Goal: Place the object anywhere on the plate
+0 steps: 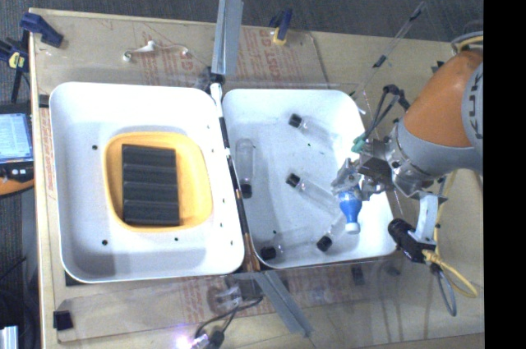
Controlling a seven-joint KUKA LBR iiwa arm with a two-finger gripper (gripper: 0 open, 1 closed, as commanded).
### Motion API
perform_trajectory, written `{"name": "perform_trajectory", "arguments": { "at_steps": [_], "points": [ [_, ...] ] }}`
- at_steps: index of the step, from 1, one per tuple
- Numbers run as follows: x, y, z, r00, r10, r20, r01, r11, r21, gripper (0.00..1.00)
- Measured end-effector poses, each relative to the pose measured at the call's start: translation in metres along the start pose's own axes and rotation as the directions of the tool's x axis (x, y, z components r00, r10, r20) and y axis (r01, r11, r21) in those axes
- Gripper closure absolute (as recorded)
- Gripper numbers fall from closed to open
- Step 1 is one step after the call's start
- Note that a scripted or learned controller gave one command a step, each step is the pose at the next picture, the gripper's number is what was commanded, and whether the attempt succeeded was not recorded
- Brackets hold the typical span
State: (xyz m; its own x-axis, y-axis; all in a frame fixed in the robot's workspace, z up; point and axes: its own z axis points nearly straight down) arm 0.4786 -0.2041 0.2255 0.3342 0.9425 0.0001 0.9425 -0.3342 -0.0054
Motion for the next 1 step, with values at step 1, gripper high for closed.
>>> {"name": "perform_trajectory", "arguments": {
  "at_steps": [1],
  "points": [
    [0.0000, 0.0000, -0.0001, 1.000, 0.000, 0.000, 0.000, 1.000, 0.000, 0.00]
  ]
}}
